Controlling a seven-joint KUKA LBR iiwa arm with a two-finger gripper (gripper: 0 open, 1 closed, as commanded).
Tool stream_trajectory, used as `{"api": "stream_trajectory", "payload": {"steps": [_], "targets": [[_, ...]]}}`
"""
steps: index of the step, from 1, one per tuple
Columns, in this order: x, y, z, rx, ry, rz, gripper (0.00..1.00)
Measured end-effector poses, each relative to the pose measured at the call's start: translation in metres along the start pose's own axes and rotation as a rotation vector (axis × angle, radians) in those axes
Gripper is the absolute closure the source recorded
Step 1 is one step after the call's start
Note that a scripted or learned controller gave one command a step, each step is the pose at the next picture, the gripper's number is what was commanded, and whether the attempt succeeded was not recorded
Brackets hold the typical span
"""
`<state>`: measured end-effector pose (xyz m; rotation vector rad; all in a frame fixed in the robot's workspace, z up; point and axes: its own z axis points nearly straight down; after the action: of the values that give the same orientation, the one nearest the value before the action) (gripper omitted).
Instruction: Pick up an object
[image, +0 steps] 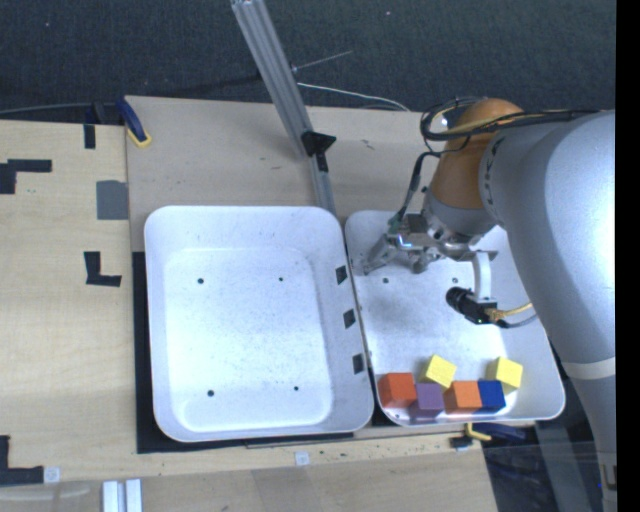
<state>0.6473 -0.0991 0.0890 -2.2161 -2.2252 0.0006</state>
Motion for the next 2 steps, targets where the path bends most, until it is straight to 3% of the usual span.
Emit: {"api": "stream_trajectory", "payload": {"steps": [1,2], "targets": [[-0.0192,-0.0107,-0.0027,0.002,-0.002,0.005,0.00],[-0.0173,-0.0102,-0.0126,0.002,-0.002,0.001,1.00]]}}
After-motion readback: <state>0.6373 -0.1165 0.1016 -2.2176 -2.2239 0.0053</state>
